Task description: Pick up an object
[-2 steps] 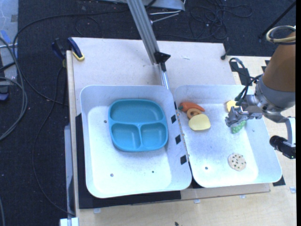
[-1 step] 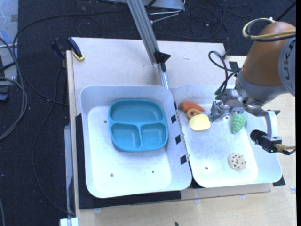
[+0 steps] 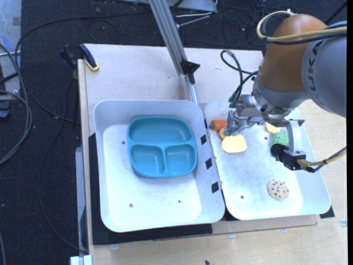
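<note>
Here, the pincer [image 3: 230, 127] is seen lowered into the right bin [image 3: 309, 200], close to its upper left corner, with the grey arm [image 3: 325, 65] reaching over it from the right. Whether anything is gripped cannot be told, since the tip is masked by the wrist and its cabling.

Just below the pincer, touching it or nearly so, a pale yellow object [image 3: 234, 144] lies flat on the bin floor; it is judged the likeliest target, as the tool has been brought down right beside it. Just to the upper left of the pincer an orange object [image 3: 219, 125] is wedged near the bin wall, which would make it awkward to approach. To the right of the pincer a green object [image 3: 280, 138] and another yellow piece [image 3: 272, 128] are partly hidden under the wrist. A cookie [image 3: 278, 190] rests well below and to the right, apart from the rest.

Far to the left of the pincer, in the left bin [image 3: 110, 203], a blue divided tray [image 3: 162, 146] lies flat, presumably set there as a target for placed items.
</note>
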Controlling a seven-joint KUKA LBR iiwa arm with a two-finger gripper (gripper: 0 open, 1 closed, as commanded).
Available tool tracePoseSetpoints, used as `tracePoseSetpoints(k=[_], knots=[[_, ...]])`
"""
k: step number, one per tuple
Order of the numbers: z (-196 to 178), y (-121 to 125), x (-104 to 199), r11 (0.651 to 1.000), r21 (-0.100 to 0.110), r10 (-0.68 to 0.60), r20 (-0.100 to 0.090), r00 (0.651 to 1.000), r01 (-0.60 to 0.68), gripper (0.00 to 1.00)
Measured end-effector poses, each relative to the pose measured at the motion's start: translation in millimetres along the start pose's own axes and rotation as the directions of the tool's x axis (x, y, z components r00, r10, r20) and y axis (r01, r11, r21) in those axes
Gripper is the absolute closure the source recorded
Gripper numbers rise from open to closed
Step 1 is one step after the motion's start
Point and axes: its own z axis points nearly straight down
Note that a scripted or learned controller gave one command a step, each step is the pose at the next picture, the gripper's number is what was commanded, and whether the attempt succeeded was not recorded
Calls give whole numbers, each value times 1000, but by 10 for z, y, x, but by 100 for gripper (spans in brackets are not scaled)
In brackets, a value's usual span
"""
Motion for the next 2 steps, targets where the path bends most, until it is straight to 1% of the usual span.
tracePoseSetpoints(k=[1,2], knots=[[-37,178,437,1000,0,-1,-1,1000,1,100],[117,349,890,1000,1,-1,1,1000,1,100]])
